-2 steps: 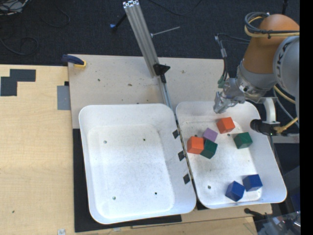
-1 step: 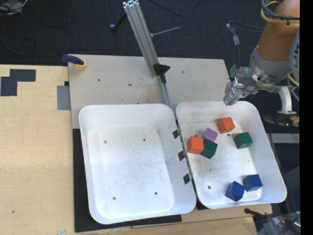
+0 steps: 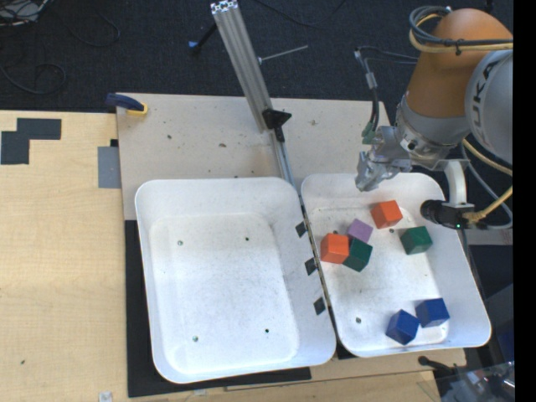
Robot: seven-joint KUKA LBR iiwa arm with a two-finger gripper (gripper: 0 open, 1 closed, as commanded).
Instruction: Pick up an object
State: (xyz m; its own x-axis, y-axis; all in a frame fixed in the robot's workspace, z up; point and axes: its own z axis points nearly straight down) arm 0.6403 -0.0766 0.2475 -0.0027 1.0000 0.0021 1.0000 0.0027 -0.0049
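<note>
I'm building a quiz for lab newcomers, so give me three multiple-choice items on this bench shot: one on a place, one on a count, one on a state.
1. Which shallow white bin holds the small coloured blocks?
A. the one on the view's left
B. the one on the view's right
C. both

2. How many blue cube blocks lie there?
A. one
B. two
C. four

3. How does the lilac block lie?
A. alone in a corner
B. on the bench outside the bins
C. packed against an orange cube and a dark green cube

Answers:
1 B: all seven blocks sit in the right bin, below the gripper.
2 B: blue cubes and sit near its near edge.
3 C: the lilac block adjoins the orange cube and dark green cube.
</note>
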